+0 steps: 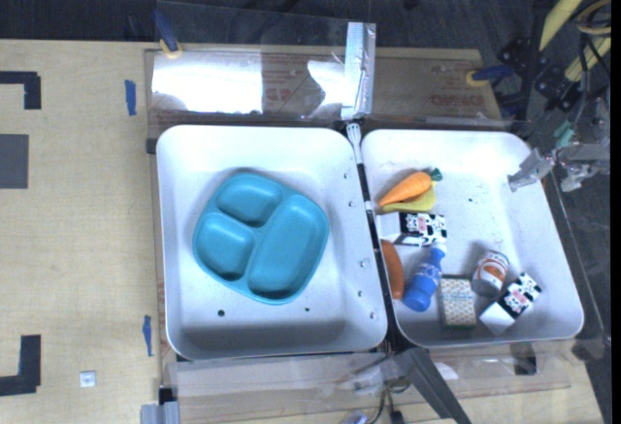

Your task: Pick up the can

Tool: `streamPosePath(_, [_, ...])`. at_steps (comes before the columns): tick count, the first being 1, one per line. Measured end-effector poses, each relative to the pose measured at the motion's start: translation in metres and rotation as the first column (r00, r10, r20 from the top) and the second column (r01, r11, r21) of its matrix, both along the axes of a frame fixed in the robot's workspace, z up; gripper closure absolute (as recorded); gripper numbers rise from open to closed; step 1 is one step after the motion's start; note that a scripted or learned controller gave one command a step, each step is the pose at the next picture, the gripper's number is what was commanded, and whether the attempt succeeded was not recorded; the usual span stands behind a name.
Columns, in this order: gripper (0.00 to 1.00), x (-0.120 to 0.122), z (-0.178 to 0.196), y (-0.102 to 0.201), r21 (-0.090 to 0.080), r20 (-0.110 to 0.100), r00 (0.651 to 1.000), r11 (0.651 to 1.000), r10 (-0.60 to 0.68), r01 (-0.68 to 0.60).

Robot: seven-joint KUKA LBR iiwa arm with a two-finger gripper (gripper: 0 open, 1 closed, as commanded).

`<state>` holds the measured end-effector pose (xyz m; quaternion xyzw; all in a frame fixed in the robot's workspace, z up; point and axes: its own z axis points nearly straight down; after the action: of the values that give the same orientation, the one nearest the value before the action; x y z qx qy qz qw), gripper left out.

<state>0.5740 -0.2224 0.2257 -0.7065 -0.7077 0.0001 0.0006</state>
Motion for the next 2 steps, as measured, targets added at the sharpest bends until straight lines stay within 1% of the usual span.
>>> streamPosePath(1, [0.00,0.055,0.105,0.059,-0.002,0.003,0.990,0.990,-0.141,0.141])
streamPosePath(2, [0.00,0.094,0.124,0.041,-0.002,0.005,0.929,0.929,-0.370,0.370])
